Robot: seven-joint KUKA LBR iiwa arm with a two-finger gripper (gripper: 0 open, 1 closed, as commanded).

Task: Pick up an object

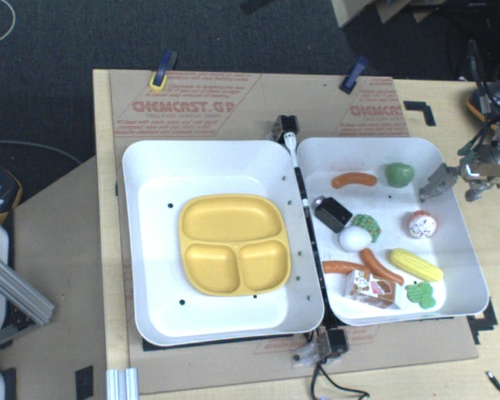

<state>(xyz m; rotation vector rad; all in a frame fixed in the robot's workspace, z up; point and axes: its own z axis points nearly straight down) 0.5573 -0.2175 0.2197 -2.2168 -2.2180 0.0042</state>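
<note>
The right bin (450, 161) holds several toy foods: a green ball (399, 173), an orange sausage (354, 180), a black block (333, 213), a white egg (355, 238), a red-and-white ball (422, 224) and a yellow corn cob (415, 265). My gripper (455, 187) hangs over the bin's far right rim, right of the green ball and above the red-and-white ball. It is open, with nothing between its fingers.
A yellow divided plate (233, 244) lies in the left bin (150, 173). The right bin's near end also has two more sausages (380, 265), a small printed packet (371, 288), a green leafy piece (421, 294) and a broccoli floret (367, 223). Clamps (161, 72) sit at the board's far edge.
</note>
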